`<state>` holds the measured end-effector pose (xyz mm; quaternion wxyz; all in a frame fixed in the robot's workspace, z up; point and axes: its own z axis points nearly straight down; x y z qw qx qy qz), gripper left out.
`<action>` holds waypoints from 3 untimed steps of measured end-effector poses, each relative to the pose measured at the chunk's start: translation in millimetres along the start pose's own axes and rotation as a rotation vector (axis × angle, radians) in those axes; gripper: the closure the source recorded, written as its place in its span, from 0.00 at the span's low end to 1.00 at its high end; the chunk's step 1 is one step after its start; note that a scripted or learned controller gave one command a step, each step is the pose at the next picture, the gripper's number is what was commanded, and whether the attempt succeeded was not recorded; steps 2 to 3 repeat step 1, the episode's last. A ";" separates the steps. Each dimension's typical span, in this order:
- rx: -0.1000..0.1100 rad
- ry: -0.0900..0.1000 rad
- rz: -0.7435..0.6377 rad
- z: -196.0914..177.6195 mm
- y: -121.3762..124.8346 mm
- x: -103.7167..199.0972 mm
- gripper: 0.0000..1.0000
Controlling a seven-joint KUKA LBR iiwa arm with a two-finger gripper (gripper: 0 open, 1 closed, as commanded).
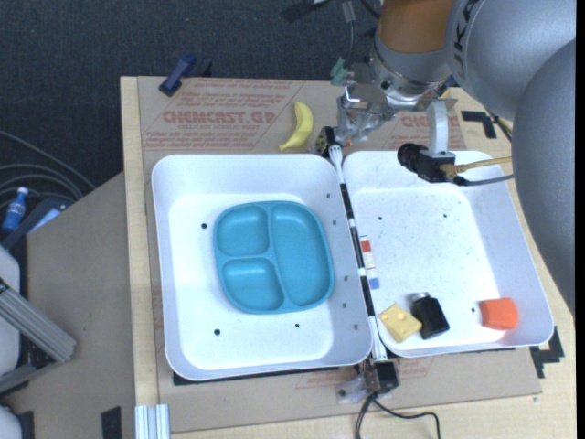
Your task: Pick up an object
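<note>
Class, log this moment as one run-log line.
arm: above bins' far edge | gripper: nothing seen held | left bin: blue tray | right bin: orange block, yellow piece

Blue tray (272, 255) in left bin (174, 245); tool (352, 122) above the bins' far edge

Arm (512, 53) is cut off by the top and right edges; only the orange band and wrist are whole. Gripper (352, 122) is small and cluttered against the bench, can't tell how the fingers stand. Black block (430, 315) overlaps the yellow piece (398, 322), hiding that piece's right corner. Right bin (457, 236) has its far right rim hidden under the arm. Print on the strip (366, 259) between the bins is too small to read. Cables (37, 167) at left run off the edge. Blue item (176, 74) on the bench's far corner is too small to identify.
</note>
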<state>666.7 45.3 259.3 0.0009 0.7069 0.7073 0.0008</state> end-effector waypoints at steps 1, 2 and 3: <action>0.006 0.002 -0.001 45.9 -1.2 90.8 1.00; 0.006 0.002 -0.001 45.9 -1.2 90.8 1.00; 0.006 0.002 -0.001 45.9 -1.2 90.8 1.00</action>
